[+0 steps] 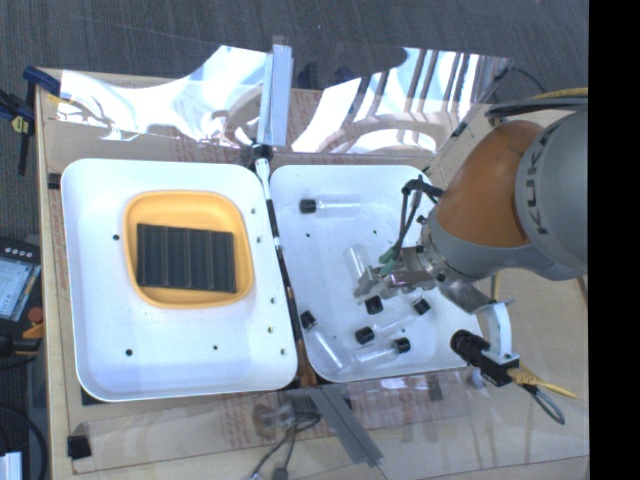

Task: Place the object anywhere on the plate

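Note:
The yellow plate lies in the left white bin and carries a black ridged insert. Several clear vials with black caps lie in the right bin. One vial is at the far side, another vial is in the middle, and more vials sit near the front wall. My gripper hangs low over the middle of the right bin, just right of the middle vial and above a black cap.
A loose black cap and a clear vial lie by the right bin's left front corner. A shiny foil sheet and an upright metal post stand behind the bins. The arm's orange and grey body overhangs the right bin's right side.

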